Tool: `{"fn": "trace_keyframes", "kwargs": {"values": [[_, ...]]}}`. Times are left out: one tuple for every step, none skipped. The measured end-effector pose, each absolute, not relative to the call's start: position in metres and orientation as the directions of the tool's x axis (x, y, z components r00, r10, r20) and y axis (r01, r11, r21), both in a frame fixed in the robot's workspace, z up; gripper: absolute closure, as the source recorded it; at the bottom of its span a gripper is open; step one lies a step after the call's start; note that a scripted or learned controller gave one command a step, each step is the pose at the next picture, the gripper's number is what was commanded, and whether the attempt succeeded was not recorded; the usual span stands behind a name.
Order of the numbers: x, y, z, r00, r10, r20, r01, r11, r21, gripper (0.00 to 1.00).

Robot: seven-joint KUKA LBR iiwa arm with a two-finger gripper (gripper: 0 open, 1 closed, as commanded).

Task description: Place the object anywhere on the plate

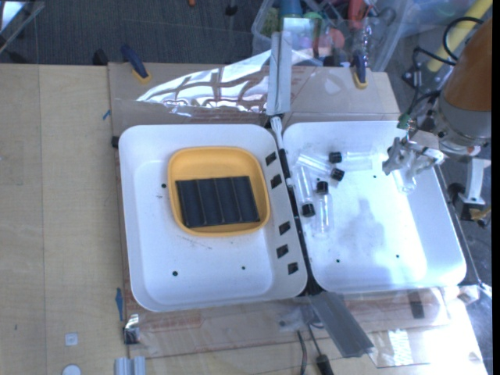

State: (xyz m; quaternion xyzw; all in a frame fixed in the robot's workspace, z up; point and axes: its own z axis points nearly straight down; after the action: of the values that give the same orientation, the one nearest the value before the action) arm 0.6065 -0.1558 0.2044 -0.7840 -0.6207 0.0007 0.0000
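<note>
Pick-up step in hand: gripper (408, 165) hovers over right bin (406, 248), grasp state indiscernible, possibly a clear vial; next move calls for carrying to plate (217, 161)

Yellow plate (181, 165) bearing a dark ribbed slab (217, 201) sits in left bin (148, 272).

Bright, uneven light. Glare washes out the right bin (437, 241) along its near edge, and crumpled foil (211, 92) beyond the left bin (141, 209) glints. Shadows are soft; focus is slightly soft throughout.
</note>
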Motion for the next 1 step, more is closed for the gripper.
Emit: {"fn": "trace_keyframes", "kwargs": {"values": [[0.595, -0.1487, 0.1665, -0.092, 0.996, 0.002, 0.996, 0.092, -0.003, 1.0]]}}
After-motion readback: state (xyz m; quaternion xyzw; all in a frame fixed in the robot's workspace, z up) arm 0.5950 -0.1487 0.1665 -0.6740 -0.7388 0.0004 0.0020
